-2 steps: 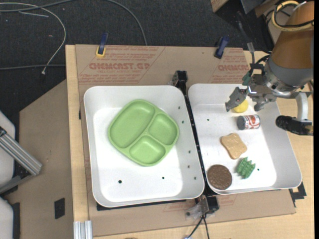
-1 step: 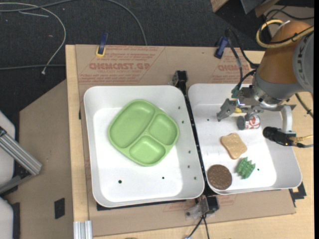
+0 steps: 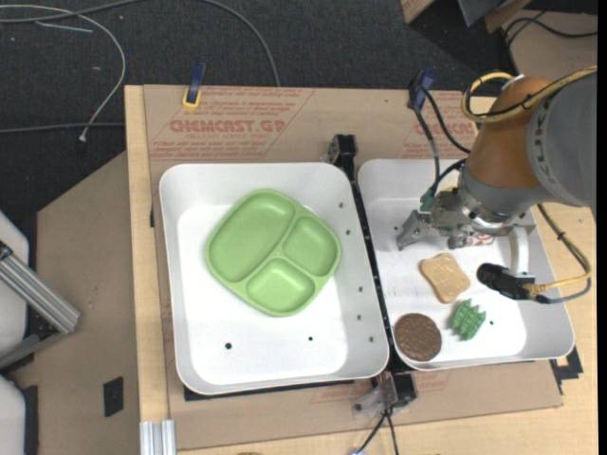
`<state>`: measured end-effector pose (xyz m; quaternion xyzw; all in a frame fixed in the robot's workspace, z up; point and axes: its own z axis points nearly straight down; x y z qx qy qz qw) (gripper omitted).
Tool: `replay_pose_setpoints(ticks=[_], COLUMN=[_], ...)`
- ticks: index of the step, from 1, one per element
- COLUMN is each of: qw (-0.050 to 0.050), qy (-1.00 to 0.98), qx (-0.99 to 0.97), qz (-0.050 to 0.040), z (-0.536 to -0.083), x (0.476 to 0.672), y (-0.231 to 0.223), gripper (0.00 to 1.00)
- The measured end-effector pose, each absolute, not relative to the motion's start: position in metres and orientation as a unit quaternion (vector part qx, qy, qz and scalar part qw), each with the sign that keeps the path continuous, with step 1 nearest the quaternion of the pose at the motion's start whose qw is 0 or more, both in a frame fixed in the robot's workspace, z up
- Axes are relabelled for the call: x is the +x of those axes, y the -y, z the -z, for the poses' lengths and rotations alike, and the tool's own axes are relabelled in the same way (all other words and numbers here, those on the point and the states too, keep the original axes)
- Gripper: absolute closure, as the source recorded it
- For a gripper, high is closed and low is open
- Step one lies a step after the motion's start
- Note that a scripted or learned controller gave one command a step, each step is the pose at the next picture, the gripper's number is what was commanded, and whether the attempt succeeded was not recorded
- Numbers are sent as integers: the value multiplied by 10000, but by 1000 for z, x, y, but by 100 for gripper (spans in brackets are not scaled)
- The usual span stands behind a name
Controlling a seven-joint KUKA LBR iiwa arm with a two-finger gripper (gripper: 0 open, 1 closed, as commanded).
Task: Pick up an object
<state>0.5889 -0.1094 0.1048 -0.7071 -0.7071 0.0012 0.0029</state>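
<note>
Grey arm (image 3: 531,150) hangs low over right bin (image 3: 398,183), above tan slice (image 3: 445,277).

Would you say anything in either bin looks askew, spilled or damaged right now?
Nothing looks spilled or damaged. The green divided plate lies turned at an angle to the left bin's sides. In the right bin, the tan slice, brown disc and green toy lie apart below the gripper.

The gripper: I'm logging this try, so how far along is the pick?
Nothing looks picked yet. The gripper hangs over the right bin, above the tan slice. That slice, the brown disc and the green toy all lie on the bin floor. The grasp and lift remain.
</note>
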Motion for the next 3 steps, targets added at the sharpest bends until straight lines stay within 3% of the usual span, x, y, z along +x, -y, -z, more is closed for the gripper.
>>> replay_pose_setpoints(ticks=[1,2,3], qw=[26,9,-21], qy=[7071,7068,7077], qx=[-7071,-7074,-7065], qz=[-11,5,16], z=[-84,-96,-152], x=[588,590,600], y=[109,109,103], gripper=[0,100,100])
